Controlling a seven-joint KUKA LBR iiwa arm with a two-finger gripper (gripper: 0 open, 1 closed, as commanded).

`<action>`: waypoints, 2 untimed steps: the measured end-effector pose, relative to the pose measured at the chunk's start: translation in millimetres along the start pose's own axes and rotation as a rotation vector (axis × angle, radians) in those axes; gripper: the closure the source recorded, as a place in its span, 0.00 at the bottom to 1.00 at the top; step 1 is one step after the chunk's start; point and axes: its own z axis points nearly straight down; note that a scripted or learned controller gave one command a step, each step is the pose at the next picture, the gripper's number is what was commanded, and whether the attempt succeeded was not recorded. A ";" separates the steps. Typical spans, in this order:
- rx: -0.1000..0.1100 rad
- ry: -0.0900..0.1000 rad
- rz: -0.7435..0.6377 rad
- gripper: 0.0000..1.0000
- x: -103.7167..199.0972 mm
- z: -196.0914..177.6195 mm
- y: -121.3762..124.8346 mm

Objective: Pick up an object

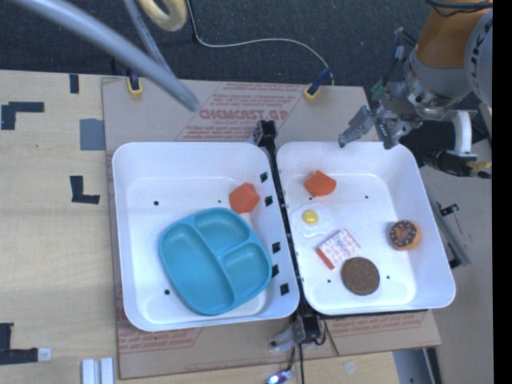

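Note:
My gripper (370, 134) hangs above the far edge of the right bin (432, 294), its two fingers spread open with nothing between them. Inside that bin lie an orange block (320, 184), a fried egg toy (310, 218), a red and white packet (338, 248), a brown cookie (361, 276) and a chocolate doughnut (404, 234). The left bin (132, 214) holds a blue divided plate (214, 260) and a second orange block (244, 198) near its right wall.
The bins sit on a cardboard sheet (240, 110) on the wooden bench. A grey pole (104, 34) crosses the upper left. A thin cable (264, 45) runs along the back to a clamp (317, 85).

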 end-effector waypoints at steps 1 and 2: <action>-0.012 -0.002 -0.003 0.00 0.5 -7.9 1.9; -0.008 -0.002 -0.003 0.00 7.6 38.3 1.1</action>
